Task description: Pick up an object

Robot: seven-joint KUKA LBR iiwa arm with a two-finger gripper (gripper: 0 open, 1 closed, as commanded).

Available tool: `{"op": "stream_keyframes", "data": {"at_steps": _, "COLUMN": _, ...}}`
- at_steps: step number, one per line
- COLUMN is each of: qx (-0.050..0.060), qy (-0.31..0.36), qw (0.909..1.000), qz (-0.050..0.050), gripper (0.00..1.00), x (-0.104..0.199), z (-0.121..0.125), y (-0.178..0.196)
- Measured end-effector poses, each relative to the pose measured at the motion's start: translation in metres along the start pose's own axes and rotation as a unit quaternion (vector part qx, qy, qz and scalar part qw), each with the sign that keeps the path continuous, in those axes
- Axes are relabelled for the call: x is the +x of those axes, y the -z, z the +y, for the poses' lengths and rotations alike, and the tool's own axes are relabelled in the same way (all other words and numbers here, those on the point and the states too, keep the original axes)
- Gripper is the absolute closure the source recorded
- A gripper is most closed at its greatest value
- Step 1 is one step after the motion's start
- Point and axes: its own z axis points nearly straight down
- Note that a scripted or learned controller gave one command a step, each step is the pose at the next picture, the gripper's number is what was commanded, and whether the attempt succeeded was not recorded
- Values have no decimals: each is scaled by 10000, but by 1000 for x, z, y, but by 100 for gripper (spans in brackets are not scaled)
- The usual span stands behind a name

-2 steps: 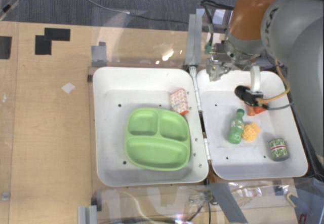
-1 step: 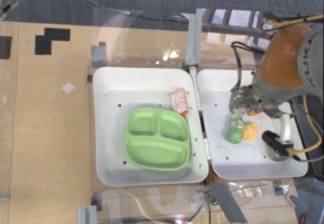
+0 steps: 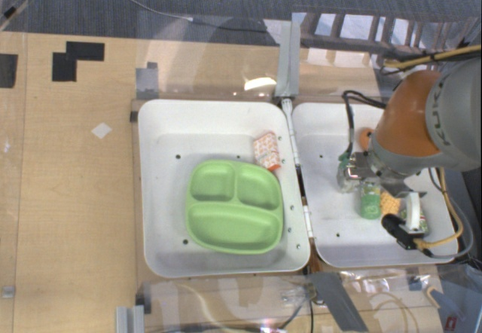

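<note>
Camera view, right of frame — end effector (image 3: 360, 182) low over a green object (image 3: 370, 206); fingers' state unclear, nothing visibly lifted yet.

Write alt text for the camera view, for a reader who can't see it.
A grey arm with an orange band reaches from the right into the right white bin, its gripper low beside a small green object. The left white bin holds a green divided plate and a small patterned packet.

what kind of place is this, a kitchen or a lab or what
Most likely a robotics lab bench: a grey arm with an orange band reaches over two shallow white bins, with loose cables around.
</note>
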Motion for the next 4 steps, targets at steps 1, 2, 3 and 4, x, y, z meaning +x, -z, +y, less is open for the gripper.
{"op": "stream_keyframes", "data": {"at_steps": 1, "qx": 5, "qy": -3, "qw": 10000, "qz": 0, "gripper": 0, "x": 0, "z": 0, "y": 0}}
{"op": "stream_keyframes", "data": {"at_steps": 2, "qx": -3, "qy": -4, "qw": 10000, "qz": -8, "gripper": 0, "x": -52, "z": 49, "y": 9}}
{"op": "stream_keyframes", "data": {"at_steps": 3, "qx": 153, "qy": 2, "qw": 9999, "qz": 61, "gripper": 0, "x": -72, "z": 115, "y": -8}}
{"op": "stream_keyframes", "data": {"at_steps": 4, "qx": 199, "qy": 23, "qw": 9997, "qz": 104, "gripper": 0, "x": -75, "z": 117, "y": -7}}
